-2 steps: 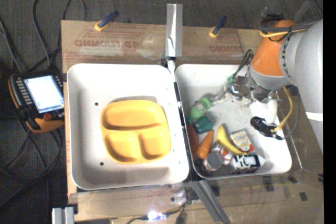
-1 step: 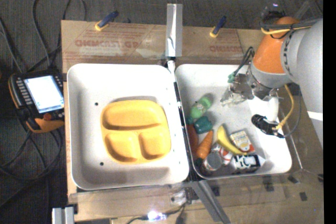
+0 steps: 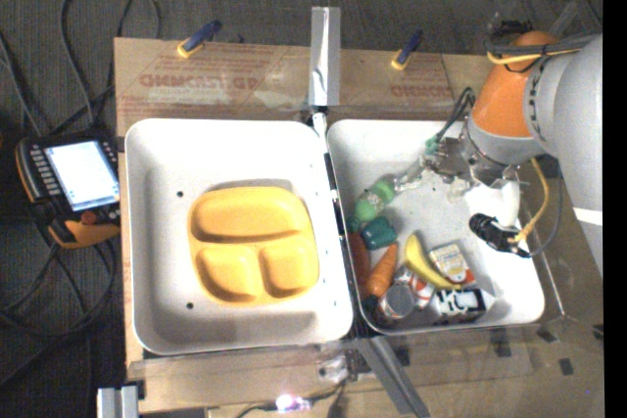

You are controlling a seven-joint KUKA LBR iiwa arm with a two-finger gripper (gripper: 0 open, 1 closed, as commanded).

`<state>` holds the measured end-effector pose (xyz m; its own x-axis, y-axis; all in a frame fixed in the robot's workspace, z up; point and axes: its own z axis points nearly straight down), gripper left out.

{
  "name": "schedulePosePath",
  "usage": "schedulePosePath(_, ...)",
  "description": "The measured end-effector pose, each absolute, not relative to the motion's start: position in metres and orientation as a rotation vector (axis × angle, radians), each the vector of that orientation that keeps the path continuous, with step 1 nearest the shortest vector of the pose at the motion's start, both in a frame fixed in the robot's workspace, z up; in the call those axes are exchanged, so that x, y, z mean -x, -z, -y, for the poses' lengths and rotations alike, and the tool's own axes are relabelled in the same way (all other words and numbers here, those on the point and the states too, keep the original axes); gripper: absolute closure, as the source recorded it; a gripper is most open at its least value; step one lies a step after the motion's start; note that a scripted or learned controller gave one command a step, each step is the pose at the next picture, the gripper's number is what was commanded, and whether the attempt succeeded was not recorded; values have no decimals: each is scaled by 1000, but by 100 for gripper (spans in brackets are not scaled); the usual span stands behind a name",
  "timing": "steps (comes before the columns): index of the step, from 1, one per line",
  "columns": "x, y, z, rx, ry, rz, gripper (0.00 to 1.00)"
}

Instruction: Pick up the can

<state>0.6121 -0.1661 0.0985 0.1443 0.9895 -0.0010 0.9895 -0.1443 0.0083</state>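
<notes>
The can [image 3: 399,301] lies at the front of the right bin [image 3: 509,308], its silver end facing up and a red and white label on its side. It is wedged between a carrot [image 3: 382,271] and a black box [image 3: 458,303]. My gripper [image 3: 423,167] hangs over the back half of the right bin, pointing left towards a green object [image 3: 371,202]. It is well behind the can and apart from it. The grey arm with its orange band [image 3: 500,108] reaches in from the right.
A banana [image 3: 423,261], a small yellow packet [image 3: 450,260] and a teal object [image 3: 377,232] crowd the front of the right bin. The left bin [image 3: 157,162] holds a yellow divided tray [image 3: 255,242]. A black cable [image 3: 495,230] hangs beside the wrist.
</notes>
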Motion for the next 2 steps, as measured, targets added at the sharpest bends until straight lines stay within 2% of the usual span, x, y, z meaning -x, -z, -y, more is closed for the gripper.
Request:
schedulePosePath(1, -665, -88, 182, -2396, -3, -2023, 0)
schedulePosePath(2, -668, -89, 171, -2237, 8, -2202, 0)
